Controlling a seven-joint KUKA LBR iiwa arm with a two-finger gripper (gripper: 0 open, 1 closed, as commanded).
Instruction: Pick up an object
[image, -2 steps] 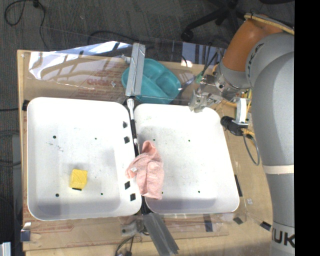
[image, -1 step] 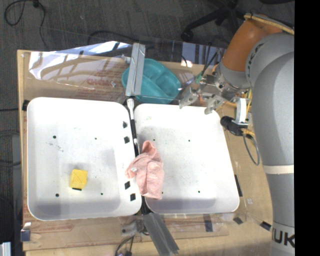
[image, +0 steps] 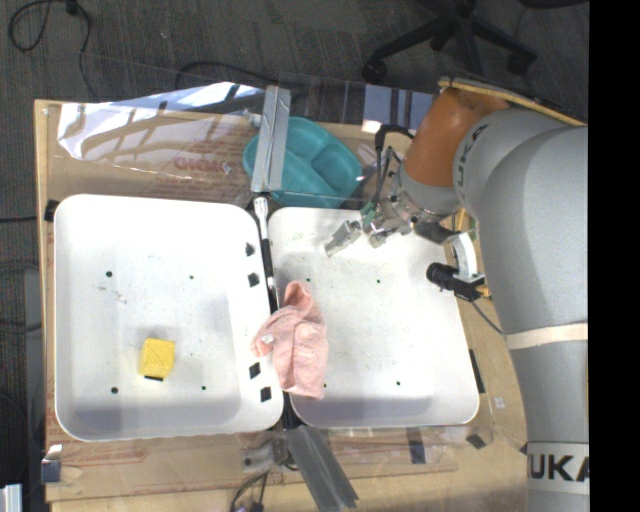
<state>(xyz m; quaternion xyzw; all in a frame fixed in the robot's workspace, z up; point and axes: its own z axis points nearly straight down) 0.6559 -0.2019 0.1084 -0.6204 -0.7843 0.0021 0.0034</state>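
Bench, two white bins: pink cloth (image: 295, 345) draped over the divider at the right bin's (image: 440, 395) left edge, long axis toward the near rim, down-left of my gripper (image: 352, 236) at the far rim, grip state indiscernible, nothing seen held.

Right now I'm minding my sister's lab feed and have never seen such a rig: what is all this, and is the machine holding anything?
You are looking down at a slant from one fixed camera above a bench. The big grey arm with an orange band, reaching in from the right, is a robot meant to pick things up. Its gripper, a small two-finger claw, hangs over the far part of the right bin; nothing shows between its fingers. A pink cloth is draped over the divide between the two white bins, mostly in the right one. A small yellow block lies in the left bin. A teal container sits behind them.
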